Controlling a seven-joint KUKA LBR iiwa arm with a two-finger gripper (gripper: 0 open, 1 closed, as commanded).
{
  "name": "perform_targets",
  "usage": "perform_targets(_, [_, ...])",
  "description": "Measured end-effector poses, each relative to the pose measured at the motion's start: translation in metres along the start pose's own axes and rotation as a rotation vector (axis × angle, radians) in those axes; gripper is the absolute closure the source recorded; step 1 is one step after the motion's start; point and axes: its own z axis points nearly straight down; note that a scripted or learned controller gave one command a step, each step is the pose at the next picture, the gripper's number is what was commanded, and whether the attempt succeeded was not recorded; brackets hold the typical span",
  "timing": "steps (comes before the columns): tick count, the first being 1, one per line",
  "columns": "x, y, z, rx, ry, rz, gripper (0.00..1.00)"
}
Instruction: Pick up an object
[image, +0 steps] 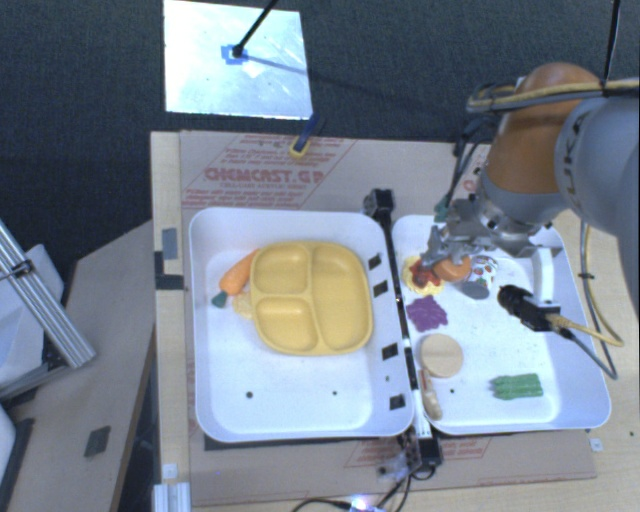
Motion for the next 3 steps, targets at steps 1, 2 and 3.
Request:
perform_targets(1, [-0.008,0.000,-0.019,-0.003,-0.002,0.006,1.00])
perform_targets(2, [-0.004,-0.001,0.000,0.000,-0.002,0.005,1.00])
perform_targets(3, [-0.012,-0.006,-0.019,-0.003,-0.002,0.008,1.00])
